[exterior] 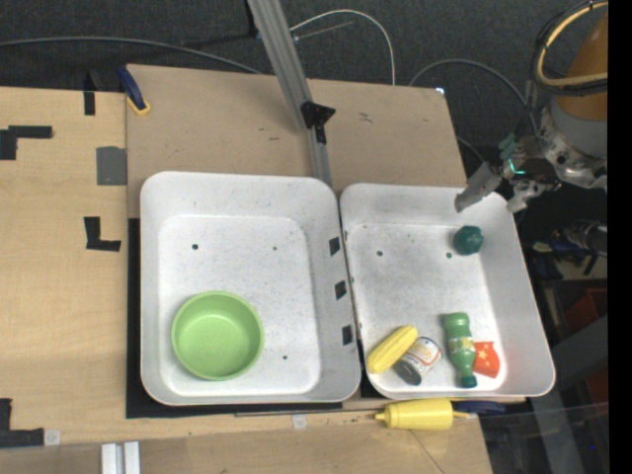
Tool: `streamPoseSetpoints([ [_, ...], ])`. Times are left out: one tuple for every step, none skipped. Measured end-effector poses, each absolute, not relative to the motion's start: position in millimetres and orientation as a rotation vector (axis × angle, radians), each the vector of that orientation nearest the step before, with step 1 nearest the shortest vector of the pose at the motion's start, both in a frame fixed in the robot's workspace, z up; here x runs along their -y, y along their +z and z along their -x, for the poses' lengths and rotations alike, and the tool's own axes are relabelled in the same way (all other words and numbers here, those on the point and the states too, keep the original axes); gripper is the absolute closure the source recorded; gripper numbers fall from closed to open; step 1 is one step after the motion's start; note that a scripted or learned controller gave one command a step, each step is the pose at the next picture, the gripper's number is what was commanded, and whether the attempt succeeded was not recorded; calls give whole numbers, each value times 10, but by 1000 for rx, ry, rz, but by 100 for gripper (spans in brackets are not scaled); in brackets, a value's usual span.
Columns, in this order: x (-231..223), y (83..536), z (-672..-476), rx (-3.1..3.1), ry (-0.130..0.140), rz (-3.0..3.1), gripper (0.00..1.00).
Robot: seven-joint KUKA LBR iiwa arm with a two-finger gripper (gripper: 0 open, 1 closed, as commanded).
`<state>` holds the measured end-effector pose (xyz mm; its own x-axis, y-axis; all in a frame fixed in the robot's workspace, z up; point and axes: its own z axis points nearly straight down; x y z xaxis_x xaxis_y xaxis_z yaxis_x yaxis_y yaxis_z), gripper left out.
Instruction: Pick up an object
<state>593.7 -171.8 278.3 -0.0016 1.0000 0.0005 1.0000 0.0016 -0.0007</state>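
**Jaws hang at the right bin's two o'clock corner**

The gripper (pixel 491 188) hangs over the right bin (pixel 395 215) at its two o'clock corner; its jaws stand apart with nothing between them. A green ball (pixel 468 239) lies just beside it at six o'clock. At the bin's five o'clock cluster a yellow corn cob (pixel 392 349), a small jar (pixel 422 357), a green bottle (pixel 458 349) and an orange piece (pixel 486 359).

The arm (pixel 578 87) was cut off by the picture's right edge, with little beyond its orange band and wrist in frame. The small can (pixel 422 356) lying between the yellow corn (pixel 391 349) and the green bottle (pixel 457 348) was too small for its label to be read. The red piece (pixel 486 360) beside the bottle was too small to identify.
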Motion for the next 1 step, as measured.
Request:
streamPoseSetpoints([
  [1718, 2783, -5937, 2223, 0, 2219, 0],
])
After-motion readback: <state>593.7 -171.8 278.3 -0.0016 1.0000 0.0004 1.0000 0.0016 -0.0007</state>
